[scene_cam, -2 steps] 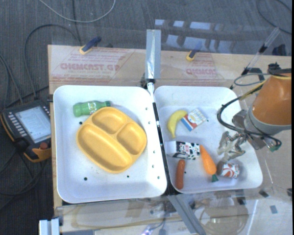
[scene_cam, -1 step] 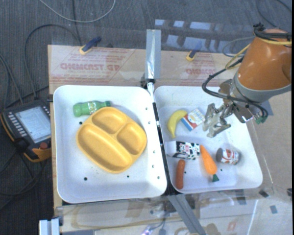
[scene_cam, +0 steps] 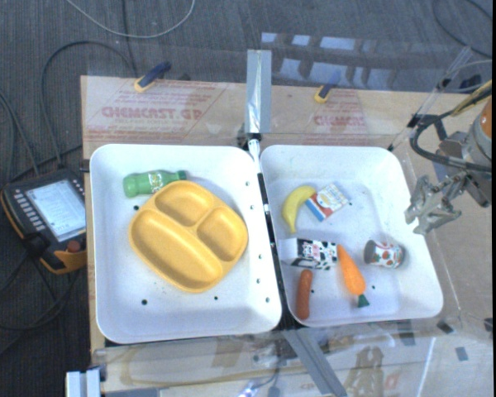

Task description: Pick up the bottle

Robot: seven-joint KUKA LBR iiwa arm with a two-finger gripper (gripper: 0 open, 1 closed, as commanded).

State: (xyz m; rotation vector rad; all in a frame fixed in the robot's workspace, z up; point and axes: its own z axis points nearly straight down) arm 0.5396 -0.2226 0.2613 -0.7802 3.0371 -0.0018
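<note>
The green bottle [scene_cam: 151,181] lies on its side at the far left of the left bin [scene_cam: 107,246], touching the upper edge of a yellow divided plate [scene_cam: 188,234]. My gripper [scene_cam: 431,208] hangs over the right rim of the right bin [scene_cam: 397,168], far from the bottle. Its metal fingers [scene_cam: 420,204] point down and left, and nothing is between them.
In the right bin lie a banana [scene_cam: 296,205], a small white carton [scene_cam: 328,200], a black-and-white carton [scene_cam: 317,252], a carrot [scene_cam: 352,276], an orange sausage-like piece [scene_cam: 303,294] and a small cup [scene_cam: 384,255]. A teach pendant [scene_cam: 48,220] sits left of the bench.
</note>
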